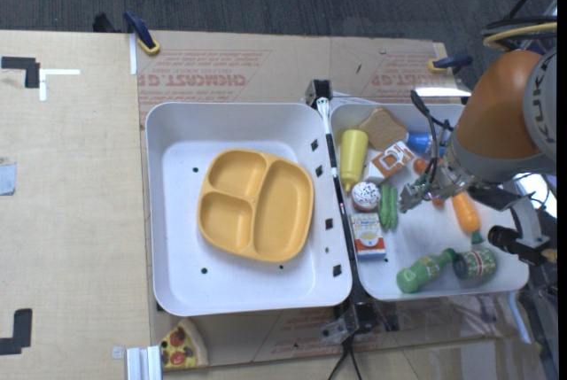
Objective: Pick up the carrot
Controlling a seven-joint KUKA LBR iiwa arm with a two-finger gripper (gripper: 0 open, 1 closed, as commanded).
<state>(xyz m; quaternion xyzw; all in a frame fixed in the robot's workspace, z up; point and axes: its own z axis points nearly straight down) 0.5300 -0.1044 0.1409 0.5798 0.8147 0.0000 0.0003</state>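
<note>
- Hovering gripper (415, 195) in right bin (496, 279), left of carrot (465, 212); approach step.
- Showing jaws unclearly; cannot tell.
- Needing shift right, descent onto carrot.

Light is even and fairly bright from overhead, and the left bin (177, 219) casts only a soft shadow inside its rim. The white bin floors look slightly washed out, with glare on glossy surfaces at the right. Focus is moderately soft throughout.
</note>
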